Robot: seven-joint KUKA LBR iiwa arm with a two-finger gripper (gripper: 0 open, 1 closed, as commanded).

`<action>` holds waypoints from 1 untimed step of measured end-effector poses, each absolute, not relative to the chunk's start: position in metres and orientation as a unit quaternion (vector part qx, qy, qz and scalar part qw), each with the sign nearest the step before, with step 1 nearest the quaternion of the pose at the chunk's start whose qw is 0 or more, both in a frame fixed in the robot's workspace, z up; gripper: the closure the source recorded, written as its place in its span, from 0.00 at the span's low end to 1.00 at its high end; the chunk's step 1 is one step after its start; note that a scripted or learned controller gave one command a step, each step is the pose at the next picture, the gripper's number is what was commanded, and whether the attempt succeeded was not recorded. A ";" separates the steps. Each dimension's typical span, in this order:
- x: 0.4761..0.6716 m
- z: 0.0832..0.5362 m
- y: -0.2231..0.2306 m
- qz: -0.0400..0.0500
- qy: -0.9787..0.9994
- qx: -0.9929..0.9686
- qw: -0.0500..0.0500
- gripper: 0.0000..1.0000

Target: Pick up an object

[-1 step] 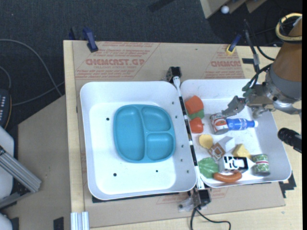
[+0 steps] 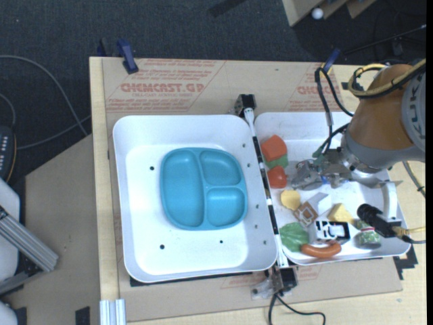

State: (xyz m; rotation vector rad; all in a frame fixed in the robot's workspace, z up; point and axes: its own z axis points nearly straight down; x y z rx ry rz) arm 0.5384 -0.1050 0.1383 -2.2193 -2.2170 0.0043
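Overhead camera, and here is the surface point(image 2: 183, 87) with two white bins side by side. The left bin point(image 2: 139, 202) has a blue divided plate point(image 2: 203, 187) lying flat in its middle.

Over to the right bin point(image 2: 298, 119), where the grey-and-orange arm point(image 2: 382, 124) reaches in from the right. The end effector point(image 2: 310, 173) sits low over the middle of that bin, pointed toward the wall shared with the left bin. Open or closed? I cannot tell from this angle, and I can make out nothing in its grasp.

The objects are all in the right bin. An orange block point(image 2: 274, 147) is at the far end by the shared wall. A red piece point(image 2: 277, 177) lies just on the near side of it, close beside the end effector. Nearer the camera come a yellow piece point(image 2: 291, 199), a brown-and-white item point(image 2: 308, 212) and a green piece point(image 2: 293, 235). A sausage point(image 2: 321, 250) lies along the near rim, with a black-and-white item point(image 2: 331, 230) just beyond it and a yellow wedge point(image 2: 340, 213) beyond that. A small green-and-red item point(image 2: 369, 237) sits toward the near right corner.
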 end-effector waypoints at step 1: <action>0.507 0.084 -0.101 0.000 -0.707 -0.707 0.001 0.00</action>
